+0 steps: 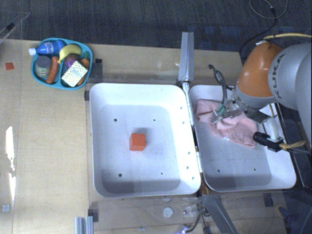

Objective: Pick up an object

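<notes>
While the gripper [220, 112] sits down on the pink cloth [233, 126] near the right bin's [243, 182] back edge — its grip I cannot tell — lifting is not yet done.

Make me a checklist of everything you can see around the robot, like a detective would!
Surface: wooden bench bearing two shallow white bins, the left bin and the right bin, side by side.
Job's things: orange block near the middle of the left bin; crumpled pink cloth in the right bin.
Clutter: blue tray of toy food at the bench's far left corner.
Grippers: gripper low over the pink cloth; too blurred to tell its state.
Cables: thin looped cable on the floor beyond the bench.
Surroundings: dark carpet.
</notes>
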### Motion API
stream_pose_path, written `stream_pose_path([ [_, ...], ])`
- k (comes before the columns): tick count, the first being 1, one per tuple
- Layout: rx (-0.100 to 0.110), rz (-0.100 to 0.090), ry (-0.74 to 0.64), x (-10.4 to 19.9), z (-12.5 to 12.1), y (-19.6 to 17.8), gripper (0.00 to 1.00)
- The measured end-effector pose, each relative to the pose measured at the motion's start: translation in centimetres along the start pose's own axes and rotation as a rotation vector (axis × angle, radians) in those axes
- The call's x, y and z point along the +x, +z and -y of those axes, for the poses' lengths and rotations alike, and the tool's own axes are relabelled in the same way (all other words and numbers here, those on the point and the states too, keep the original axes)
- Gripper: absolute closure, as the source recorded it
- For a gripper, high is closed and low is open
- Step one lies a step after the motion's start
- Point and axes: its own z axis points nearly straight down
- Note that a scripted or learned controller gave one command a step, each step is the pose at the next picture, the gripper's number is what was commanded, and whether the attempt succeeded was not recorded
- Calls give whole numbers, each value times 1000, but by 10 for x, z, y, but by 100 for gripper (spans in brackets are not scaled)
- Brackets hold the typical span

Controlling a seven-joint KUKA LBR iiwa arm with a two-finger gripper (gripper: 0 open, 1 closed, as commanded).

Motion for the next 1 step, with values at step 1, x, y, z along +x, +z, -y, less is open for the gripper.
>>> stream_pose_path([
  [1, 0, 0, 0, 0, 0, 0, 0],
])
